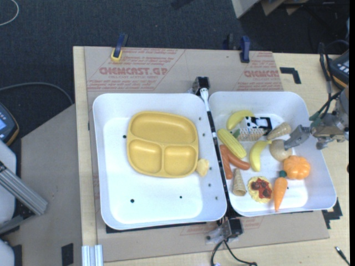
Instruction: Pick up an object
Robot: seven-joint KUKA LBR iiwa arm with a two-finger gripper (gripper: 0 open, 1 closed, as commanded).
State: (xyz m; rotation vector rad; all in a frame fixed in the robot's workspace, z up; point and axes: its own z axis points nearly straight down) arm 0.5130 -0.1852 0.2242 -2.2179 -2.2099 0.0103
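Candidate objects are crowded in the right bin (319,195): corn cob (231,143), banana (255,155), carrot (279,192) and orange pepper (297,167) by the near right corner, presumably tipped in loose, while the yellow divided plate (162,144) lies in the left bin (111,204). The gripper (293,139) is seen at the right bin's right edge, just above the pepper. Its spread cannot be told, and nothing is seen held.
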